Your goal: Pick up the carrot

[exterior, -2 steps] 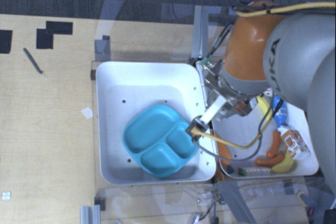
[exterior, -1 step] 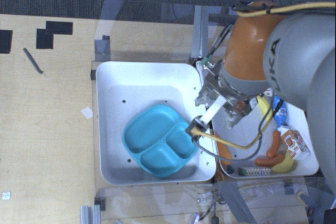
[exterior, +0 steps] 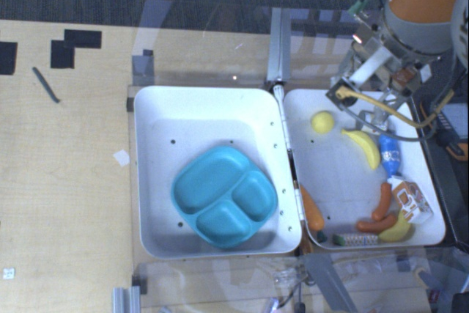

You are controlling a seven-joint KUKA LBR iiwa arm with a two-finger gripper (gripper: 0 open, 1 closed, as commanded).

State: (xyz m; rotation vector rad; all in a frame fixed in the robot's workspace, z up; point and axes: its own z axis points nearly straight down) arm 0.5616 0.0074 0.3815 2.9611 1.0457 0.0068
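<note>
The carrot [exterior: 313, 210] is a short orange piece lying along the left wall of the right bin [exterior: 432, 190], near its front corner. My gripper [exterior: 374, 108] hangs over the far side of that bin, above the yellow banana [exterior: 364, 144] and well away from the carrot. Nothing is visibly held in it.
The right bin also holds a yellow lemon [exterior: 322, 122], a blue bottle [exterior: 390, 155], a brown and white packet [exterior: 411, 201], two reddish sausages [exterior: 380, 212], a second yellow fruit [exterior: 396, 232] and a dark pen [exterior: 354, 239]. The left bin [exterior: 157, 121] holds a blue divided plate [exterior: 223, 196].
</note>
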